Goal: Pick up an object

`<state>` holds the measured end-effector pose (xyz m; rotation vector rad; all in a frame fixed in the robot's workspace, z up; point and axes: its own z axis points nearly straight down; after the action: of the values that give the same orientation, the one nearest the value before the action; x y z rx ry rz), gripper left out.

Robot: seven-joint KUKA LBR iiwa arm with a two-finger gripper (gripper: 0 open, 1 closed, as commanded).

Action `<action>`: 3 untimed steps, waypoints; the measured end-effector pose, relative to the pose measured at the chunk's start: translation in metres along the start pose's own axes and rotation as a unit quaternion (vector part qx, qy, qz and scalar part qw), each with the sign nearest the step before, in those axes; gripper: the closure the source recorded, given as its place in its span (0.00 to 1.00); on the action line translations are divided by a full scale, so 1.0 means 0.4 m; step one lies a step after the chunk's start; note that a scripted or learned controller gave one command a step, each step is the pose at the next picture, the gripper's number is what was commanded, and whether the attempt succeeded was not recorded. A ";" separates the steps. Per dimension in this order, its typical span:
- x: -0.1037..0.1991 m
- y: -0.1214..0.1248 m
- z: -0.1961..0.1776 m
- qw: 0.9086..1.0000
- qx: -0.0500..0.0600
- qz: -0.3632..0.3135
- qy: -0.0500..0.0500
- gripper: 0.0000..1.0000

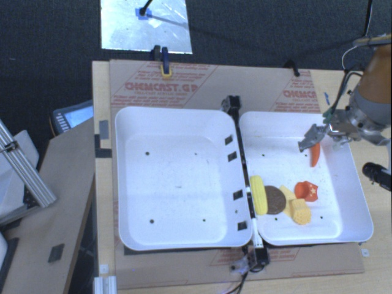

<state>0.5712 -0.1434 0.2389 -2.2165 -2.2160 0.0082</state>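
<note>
My gripper (pixel 312 138) is over the back right part of the right bin (pixel 349 225), with the arm coming in from the right. An orange carrot (pixel 315 155) stands on end right under it, its top meeting the gripper's tip; whether it is gripped is unclear. Toward the front of that bin lie a yellow corn cob (pixel 257 195), a brown round disc (pixel 275 199), a small yellow piece (pixel 299 212) and a red piece (pixel 306 190).
The left bin (pixel 128 182) sits beside the right one, with a black-clipped divider (pixel 239 164) between them. A shiny metal sheet (pixel 146 16) lies behind the bench. A yellow clamp (pixel 165 66) holds the back edge.
</note>
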 end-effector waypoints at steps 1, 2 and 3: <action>-0.006 0.034 0.168 1.000 -0.003 -0.001 0.000 0.00; 0.075 -0.016 -0.213 1.000 -0.013 -0.004 -0.002 0.00; 0.239 -0.096 -0.612 1.000 -0.015 -0.006 0.000 0.00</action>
<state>0.5349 -0.0483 0.4843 -2.2188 -2.2452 -0.0253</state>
